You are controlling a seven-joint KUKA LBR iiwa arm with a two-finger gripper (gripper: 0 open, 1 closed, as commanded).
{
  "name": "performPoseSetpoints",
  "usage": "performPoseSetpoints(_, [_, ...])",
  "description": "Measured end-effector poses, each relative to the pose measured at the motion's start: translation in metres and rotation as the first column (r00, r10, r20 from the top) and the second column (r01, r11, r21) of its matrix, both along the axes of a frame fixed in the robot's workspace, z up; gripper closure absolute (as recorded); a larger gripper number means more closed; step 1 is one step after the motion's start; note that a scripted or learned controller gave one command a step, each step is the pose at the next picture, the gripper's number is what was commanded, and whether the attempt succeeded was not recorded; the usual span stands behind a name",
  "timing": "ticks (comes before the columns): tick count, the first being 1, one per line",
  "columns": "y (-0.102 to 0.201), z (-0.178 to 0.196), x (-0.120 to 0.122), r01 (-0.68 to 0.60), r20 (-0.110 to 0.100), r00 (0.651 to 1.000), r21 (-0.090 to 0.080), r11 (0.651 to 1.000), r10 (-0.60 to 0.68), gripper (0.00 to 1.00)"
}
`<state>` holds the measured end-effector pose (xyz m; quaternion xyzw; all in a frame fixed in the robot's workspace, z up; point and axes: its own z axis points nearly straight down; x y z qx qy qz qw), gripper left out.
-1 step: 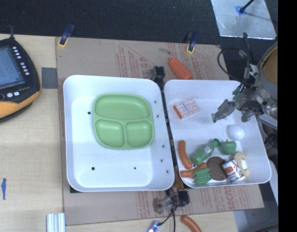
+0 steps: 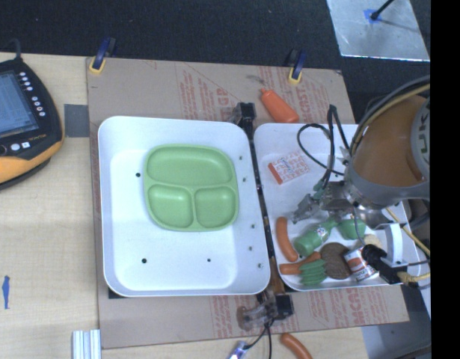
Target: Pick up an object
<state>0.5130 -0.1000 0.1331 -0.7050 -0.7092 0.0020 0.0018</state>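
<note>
The right bin (image 2: 274, 144) holds several small toy foods: a red-and-white packet (image 2: 286, 168), an orange sausage (image 2: 283, 237), a green piece (image 2: 310, 241), a brown round piece (image 2: 335, 261), a green ridged piece (image 2: 313, 274) and a small can (image 2: 358, 264). My gripper (image 2: 324, 207) hangs low over the middle of that bin, just above the green piece. The grey wrist and orange band cover the bin's right part. No object shows between the fingers.
The left bin (image 2: 125, 223) holds a green divided plate (image 2: 191, 186). An orange carrot (image 2: 278, 106) lies on the cardboard behind the right bin, another orange piece (image 2: 297, 345) in front. A teach pendant (image 2: 16, 122) rests at far left. Black cables (image 2: 327, 137) loop over the right bin.
</note>
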Motion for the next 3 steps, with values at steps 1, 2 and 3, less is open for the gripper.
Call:
performPoseSetpoints(1, [-0.103, -0.014, 0.0, 0.004, 0.003, 1.0, -0.001, 1.0, -0.004, 0.0])
performPoseSetpoints(2, [-0.112, -0.041, -0.015, 0.001, 0.002, 1.0, 0.001, 1.0, -0.001, 0.0])
performPoseSetpoints(3, [-0.113, -0.031, -0.015, -0.004, 0.001, 1.0, -0.001, 1.0, 0.004, 1.0])
